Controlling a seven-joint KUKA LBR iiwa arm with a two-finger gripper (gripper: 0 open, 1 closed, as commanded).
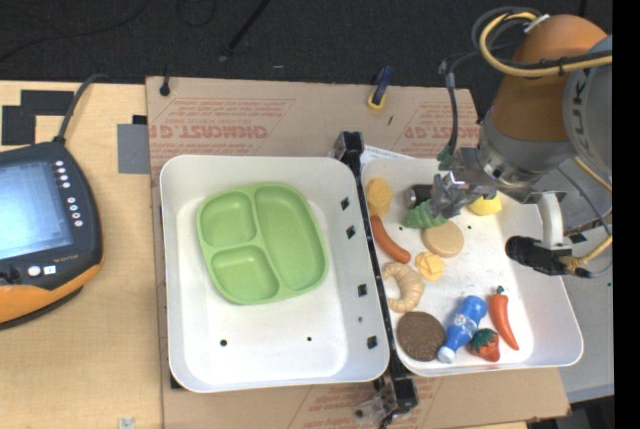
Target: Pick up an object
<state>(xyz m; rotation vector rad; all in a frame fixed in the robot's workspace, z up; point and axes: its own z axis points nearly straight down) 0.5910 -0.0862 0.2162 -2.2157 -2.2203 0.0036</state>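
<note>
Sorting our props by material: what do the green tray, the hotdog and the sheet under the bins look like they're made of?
Green tray: likely moulded plastic, uniform colour with a soft sheen and rounded compartments. Hotdog: probably plastic or rubber toy food, smooth and evenly red-orange. Sheet: corrugated cardboard, matte brown with red print.

Toys crowd the right bin (560, 342), with the hot dog (389, 238), croissant (405, 285), cookie (420, 335) and bottle (460, 326) packed close, while bare floor lies open around the left bin's green tray (262, 242).
</note>
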